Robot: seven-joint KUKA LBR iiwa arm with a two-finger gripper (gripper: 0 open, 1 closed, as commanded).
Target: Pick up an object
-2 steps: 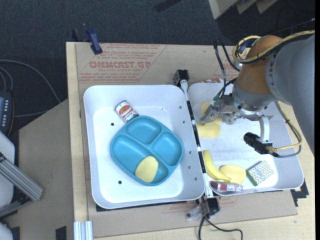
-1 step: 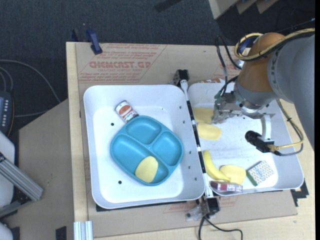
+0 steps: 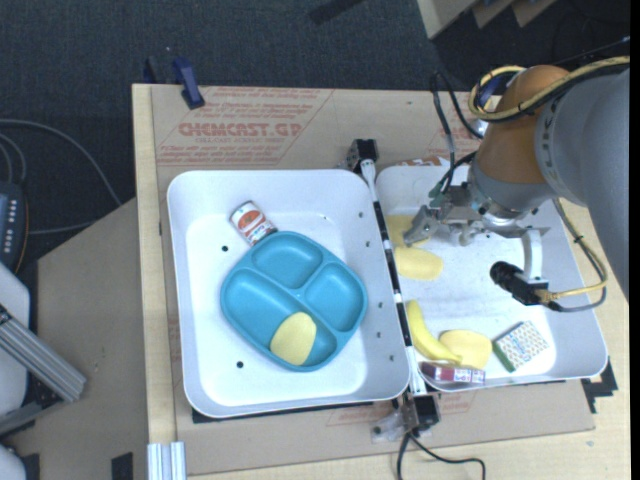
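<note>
A: Yellow lemon-shaped toy lies in the right bin, just below and slightly left of the tool, close to the divider between the two bins.

B: And the tool itself?

A: It hangs low over the bin's upper left corner, beside another pale yellow piece. Whether its fingers are spread or pressed together, I cannot tell; nothing is visibly pinched between them.

B: How would that toy handle?

A: By my judgement, light, hollow plastic, smooth and a little slippery. A grip across its narrow middle looks safer than its tapered ends, where it could squirt out.

B: What else sits nearby?

A: Further below the tool: a toy banana touching a second yellow fruit, a small can on its side, and a patterned sponge-like block. Well to the tool's left, the other bin holds a blue divided plate with a yellow piece in one compartment, and a small can beside it.
</note>
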